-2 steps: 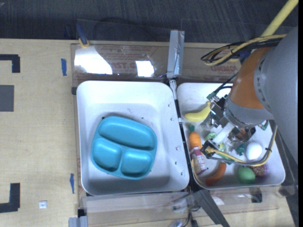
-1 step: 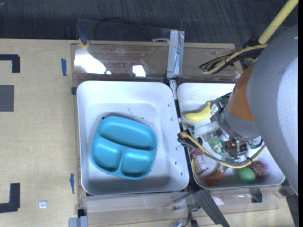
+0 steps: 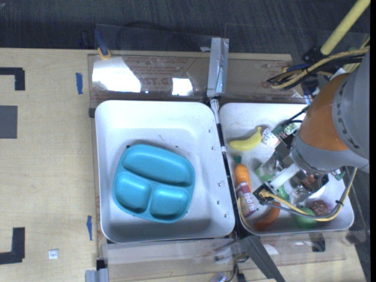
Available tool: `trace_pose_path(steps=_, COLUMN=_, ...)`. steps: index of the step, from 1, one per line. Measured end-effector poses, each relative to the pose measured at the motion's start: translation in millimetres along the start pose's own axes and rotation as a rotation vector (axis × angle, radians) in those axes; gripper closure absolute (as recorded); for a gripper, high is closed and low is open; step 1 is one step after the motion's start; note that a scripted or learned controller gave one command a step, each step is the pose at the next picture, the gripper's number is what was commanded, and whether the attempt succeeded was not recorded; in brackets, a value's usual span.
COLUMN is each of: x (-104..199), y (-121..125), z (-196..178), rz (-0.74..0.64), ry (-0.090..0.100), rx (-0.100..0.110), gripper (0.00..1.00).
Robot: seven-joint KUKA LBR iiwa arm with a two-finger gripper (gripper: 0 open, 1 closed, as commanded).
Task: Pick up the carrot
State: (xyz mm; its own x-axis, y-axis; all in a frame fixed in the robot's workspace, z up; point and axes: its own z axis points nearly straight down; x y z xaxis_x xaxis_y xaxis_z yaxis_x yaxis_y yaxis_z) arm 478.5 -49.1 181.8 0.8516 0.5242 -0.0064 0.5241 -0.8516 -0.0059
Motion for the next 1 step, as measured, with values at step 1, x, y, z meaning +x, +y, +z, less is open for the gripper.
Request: trace_pose_path(steps=1, x=21.1, y=-32.1, z=0.0, rz=0.345, ry=0.003, rx=-0.004, gripper=0.0)
